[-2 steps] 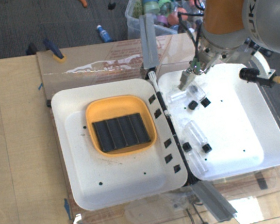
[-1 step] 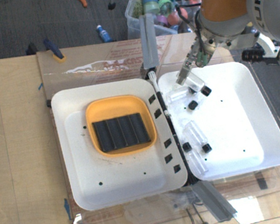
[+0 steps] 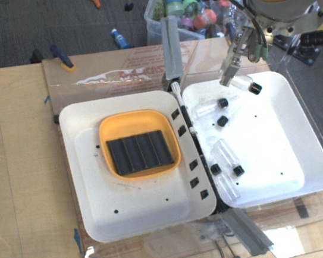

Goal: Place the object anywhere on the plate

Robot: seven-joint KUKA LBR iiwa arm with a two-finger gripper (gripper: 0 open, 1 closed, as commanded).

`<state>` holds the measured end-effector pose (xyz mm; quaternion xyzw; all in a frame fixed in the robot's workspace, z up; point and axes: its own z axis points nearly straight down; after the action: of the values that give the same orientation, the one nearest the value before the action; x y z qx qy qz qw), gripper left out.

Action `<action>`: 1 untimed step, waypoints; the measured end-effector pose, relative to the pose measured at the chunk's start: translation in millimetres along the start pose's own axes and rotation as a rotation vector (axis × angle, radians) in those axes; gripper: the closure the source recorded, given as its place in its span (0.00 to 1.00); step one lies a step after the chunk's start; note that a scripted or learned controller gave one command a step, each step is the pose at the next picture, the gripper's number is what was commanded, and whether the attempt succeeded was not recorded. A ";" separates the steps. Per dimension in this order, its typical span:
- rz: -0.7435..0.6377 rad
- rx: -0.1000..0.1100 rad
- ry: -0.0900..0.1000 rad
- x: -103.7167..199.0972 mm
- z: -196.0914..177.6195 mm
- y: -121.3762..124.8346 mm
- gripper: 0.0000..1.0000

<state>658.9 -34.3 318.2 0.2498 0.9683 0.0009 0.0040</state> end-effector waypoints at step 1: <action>-0.247 -0.001 -0.002 -22.9 -101.5 -39.1 1.00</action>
<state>659.2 -79.6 419.8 0.1288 0.9917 0.0006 0.0052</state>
